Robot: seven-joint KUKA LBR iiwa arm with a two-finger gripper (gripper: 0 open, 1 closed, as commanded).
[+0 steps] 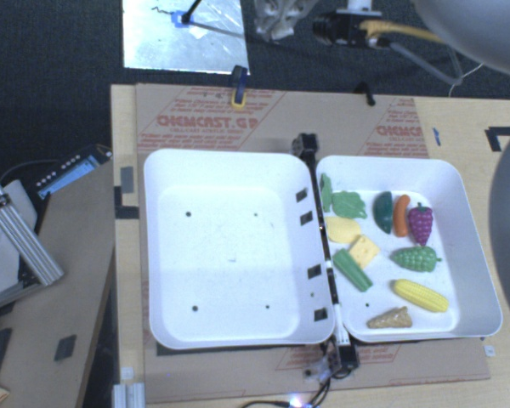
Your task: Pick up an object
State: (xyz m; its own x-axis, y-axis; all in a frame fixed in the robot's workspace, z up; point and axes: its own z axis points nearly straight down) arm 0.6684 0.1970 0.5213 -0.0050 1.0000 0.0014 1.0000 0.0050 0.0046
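Though far from gripper, corn (white bin).

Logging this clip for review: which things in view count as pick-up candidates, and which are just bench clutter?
Job items, all in the right bin: corn cob, purple grapes, carrot, cheese wedge, green cucumber.

Just lying about: left bin, yellow clamp, foil sheet, cardboard underlay.

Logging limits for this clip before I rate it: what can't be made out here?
- Gripper: at the camera view's top edge, cropped and blurred; finger state unreadable.
- Arm: cut by the top and right edges.
- Brown item in the right bin: too small to identify.
- Yellow pieces: overlapping, boundaries unclear.
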